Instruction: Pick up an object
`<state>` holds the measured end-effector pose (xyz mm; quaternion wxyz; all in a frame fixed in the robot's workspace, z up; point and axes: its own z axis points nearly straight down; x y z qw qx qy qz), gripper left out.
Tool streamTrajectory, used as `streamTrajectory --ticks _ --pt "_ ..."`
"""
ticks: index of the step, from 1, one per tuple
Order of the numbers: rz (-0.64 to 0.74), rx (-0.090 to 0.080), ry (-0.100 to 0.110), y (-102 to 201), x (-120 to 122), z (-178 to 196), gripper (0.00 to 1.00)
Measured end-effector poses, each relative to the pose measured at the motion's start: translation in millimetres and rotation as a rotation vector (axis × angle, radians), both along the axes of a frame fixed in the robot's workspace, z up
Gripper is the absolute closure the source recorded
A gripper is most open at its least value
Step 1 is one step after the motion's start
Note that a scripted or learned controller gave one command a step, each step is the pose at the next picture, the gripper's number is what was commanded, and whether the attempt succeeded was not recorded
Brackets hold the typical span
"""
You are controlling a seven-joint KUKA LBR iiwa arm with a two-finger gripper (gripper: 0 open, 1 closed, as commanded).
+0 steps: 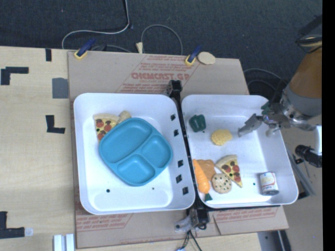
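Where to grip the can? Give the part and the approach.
Grip the can across its round side, coming straight down from above. It lies tipped over in the right bin's near corner, walls close on two sides, so a side approach looks blocked. The gripper hangs farther back.

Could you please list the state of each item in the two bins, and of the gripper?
blue divided plate: flat in left bin, right way up, partly over a pizza slice
green pepper: loose in right bin
yellow round piece: loose, apart from the others
carrot: lying against the left wall
cookie: flat
second pizza slice: flat
can: on its side
gripper: over right bin, holding nothing
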<state>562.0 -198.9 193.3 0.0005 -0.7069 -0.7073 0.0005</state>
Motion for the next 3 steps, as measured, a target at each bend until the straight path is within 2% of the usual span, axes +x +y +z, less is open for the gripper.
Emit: streamTrajectory --ticks 1,2,3 --pt "0.003 -0.005 -0.005 57 8 -112 0.00" --pt "0.004 -0.002 -0.007 87 68 -107 0.00" --pt "0.003 -0.003 -0.005 85 66 -97 1.00"
